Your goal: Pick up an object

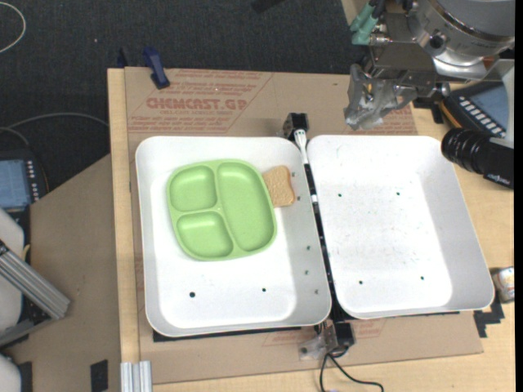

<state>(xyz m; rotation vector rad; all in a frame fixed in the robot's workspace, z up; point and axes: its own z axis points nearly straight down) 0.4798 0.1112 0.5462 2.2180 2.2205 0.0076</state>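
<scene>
A green divided plate (221,209) with three compartments lies in the left white bin (163,284). A tan cracker-like piece (280,185) rests against the plate's right rim, on the bin floor. My gripper (369,109) hangs above the far edge of the right white bin (458,243), well to the upper right of both objects. Nothing shows between or below its metal fingers.
A black clamp (295,125) sits at the far end of the seam between the bins. A black cylindrical part (478,153) overhangs the right bin's far right corner. A brown cardboard sheet (196,100) covers the bench, and a blue clip (155,66) holds its far left edge.
</scene>
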